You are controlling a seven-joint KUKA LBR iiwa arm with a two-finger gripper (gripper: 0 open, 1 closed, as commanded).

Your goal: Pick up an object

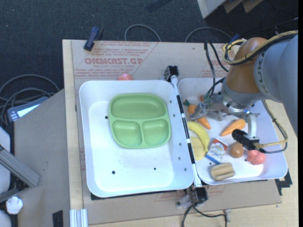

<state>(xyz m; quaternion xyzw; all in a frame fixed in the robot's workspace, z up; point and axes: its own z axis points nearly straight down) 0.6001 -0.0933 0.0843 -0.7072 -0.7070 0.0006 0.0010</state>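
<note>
Gripper (204,109) sits low in the right bin (272,171), centre-right of frame, among toy food beside a carrot (203,122); its state cannot be told. Left bin (90,126) holds a green divided plate (139,120).

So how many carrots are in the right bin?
3. One carrot lies near the bin's left wall, a second carrot just below it, and a third carrot further right, under the arm. The arm may hide more.
</note>
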